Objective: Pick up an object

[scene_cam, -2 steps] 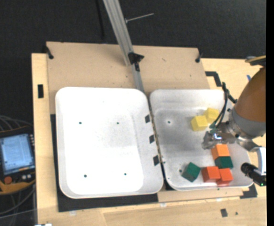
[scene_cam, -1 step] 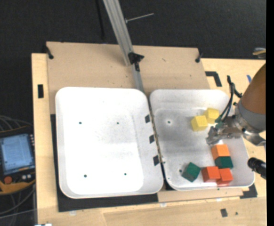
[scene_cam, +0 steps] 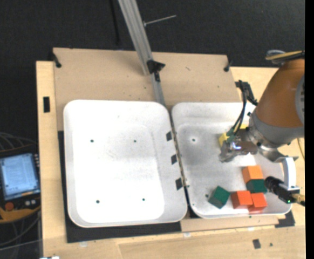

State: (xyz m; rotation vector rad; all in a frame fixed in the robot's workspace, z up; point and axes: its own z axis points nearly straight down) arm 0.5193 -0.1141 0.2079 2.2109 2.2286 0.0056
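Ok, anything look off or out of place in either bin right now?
Nothing stands out. The blocks sit bunched in the right bin's near corner: a green cube, orange blocks and a darker green block. The gripper hangs above them over that bin. The left bin looks undamaged.

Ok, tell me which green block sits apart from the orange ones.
The green block at the right bin's front, left of the pile. The other green block is wedged among the orange blocks.
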